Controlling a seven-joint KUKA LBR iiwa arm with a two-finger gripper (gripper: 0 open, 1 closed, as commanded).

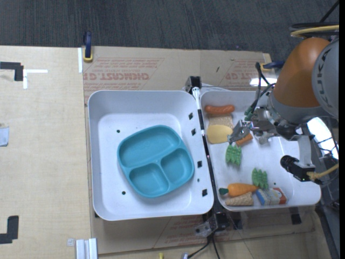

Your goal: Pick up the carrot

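My end effector point(241, 135) sits over the right bin point(302, 198), upper-middle; finger state unreadable. Carrot point(241, 189) lies near the bin's lower edge, apart.

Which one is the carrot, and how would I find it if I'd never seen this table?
Look in the right-hand white bin, along its near edge. The carrot lies there on its side, orange with a small green tip pointing left. Unlike the reddish sausage at the bin's far end, it tapers and has that green top.

Pale wooden bench point(43, 161), dark floor point(161, 9)
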